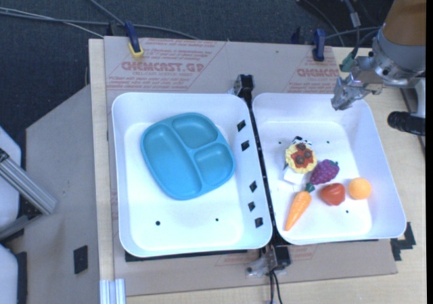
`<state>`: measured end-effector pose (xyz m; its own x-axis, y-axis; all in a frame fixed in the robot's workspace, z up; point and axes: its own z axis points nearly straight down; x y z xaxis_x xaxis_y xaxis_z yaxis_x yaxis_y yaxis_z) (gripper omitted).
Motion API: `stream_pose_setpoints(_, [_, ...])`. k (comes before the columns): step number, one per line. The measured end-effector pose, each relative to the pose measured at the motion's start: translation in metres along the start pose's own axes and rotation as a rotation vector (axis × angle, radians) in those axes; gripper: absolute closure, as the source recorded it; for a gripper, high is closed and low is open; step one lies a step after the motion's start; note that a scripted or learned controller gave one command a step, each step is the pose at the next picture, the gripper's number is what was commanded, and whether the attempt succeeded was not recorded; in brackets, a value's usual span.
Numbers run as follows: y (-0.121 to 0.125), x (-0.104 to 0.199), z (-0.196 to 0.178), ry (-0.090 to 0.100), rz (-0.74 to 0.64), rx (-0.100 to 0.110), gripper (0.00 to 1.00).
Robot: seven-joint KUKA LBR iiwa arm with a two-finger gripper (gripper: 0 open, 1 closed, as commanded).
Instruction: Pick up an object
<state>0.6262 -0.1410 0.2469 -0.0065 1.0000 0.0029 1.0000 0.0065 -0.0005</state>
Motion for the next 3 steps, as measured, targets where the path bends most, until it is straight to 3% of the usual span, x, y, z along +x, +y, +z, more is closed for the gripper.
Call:
stream_pose_setpoints(1, [-0.006, 0.052, 0.013, 0.001, 0.001, 0.003, 1.00])
stream_pose_setpoints(3, [-0.005, 0.154, 0.004, -0.001, 0.001, -0.002, 1.00])
